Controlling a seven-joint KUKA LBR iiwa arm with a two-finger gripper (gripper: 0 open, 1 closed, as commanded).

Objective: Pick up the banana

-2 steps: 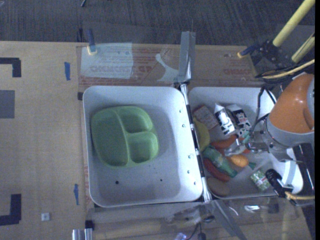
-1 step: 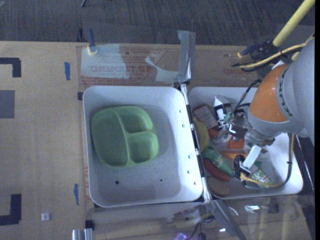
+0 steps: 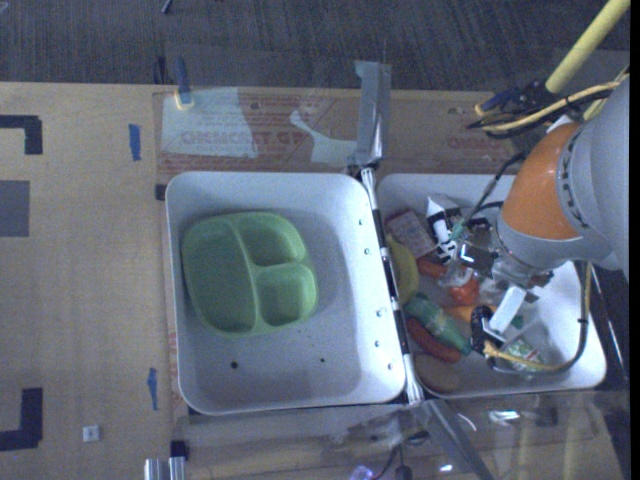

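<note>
Scene: a grey robot arm with an orange band (image 3: 540, 193) reaches from the right into the right-hand shallow white plastic bin (image 3: 590, 363), which is crowded with small toy items.
Banana: the curved yellow plastic banana (image 3: 403, 268) lies against the left wall of that bin, just beside the divider, partly overlapped by neighbouring pieces.
Gripper: the two-finger gripper (image 3: 478, 268) hangs low over the middle of the clutter, to the right of the banana; whether it is spread or pressed together cannot be told from this angle.
Neighbours: a red pepper-shaped toy (image 3: 432, 340), a green bottle-like piece (image 3: 432, 318) and a small brownish packet (image 3: 409, 228) crowd the banana.
Left bin: the other shallow white bin (image 3: 190, 368) holds a green three-compartment plastic plate (image 3: 248, 273).
Risk: the gripper appears offset from the banana, so closing here would likely catch an orange or red item instead.
Second risk: the banana hugs the wall, leaving little finger room; a descent there could strike the rim or push the fruit flat.
</note>
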